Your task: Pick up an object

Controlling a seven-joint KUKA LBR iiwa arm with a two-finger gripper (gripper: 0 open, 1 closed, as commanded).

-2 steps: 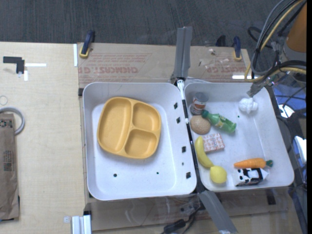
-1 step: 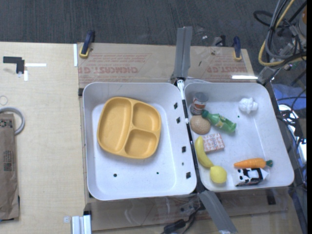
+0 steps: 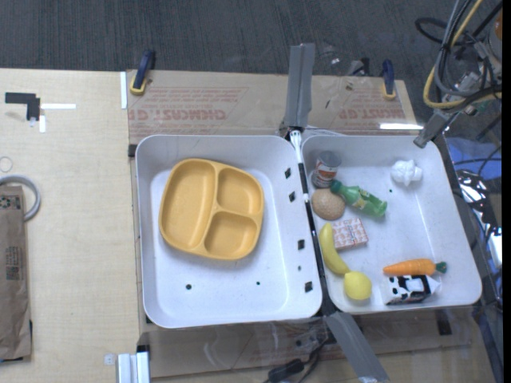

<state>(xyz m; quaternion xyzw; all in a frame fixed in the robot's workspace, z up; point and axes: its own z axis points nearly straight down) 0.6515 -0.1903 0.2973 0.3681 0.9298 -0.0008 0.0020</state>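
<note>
- A brown paper bag lies flat on the bench at the far left edge, well apart from both bins.
- The left bin holds a yellow plate with three compartments. It lies flat in the bin's upper left part, with nothing on it.
- The right bin sits just beside the left one, and all the small objects are in it.
- A can stands near the right bin's upper left corner, close to the wall between the bins.
- A brown roll lies just below the can and seems to touch it.
- A green bottle lies on its side just right of the roll, its narrow end towards the can.
- A banana lies below the roll along the left wall, with a pink box touching its right side.
- A lemon sits at the banana's lower end, near the front wall.
- A white crumpled lump rests alone in the upper right part of the bin.
- A carrot lies on its side near the front right, its green tip pointing right.
- A black-and-white toy lies just beneath the carrot, touching it.
- Yellow and black cables hang at the top right, beyond the bin.
- Whether the gripper is wide, narrow or holding anything cannot be told here.
</note>
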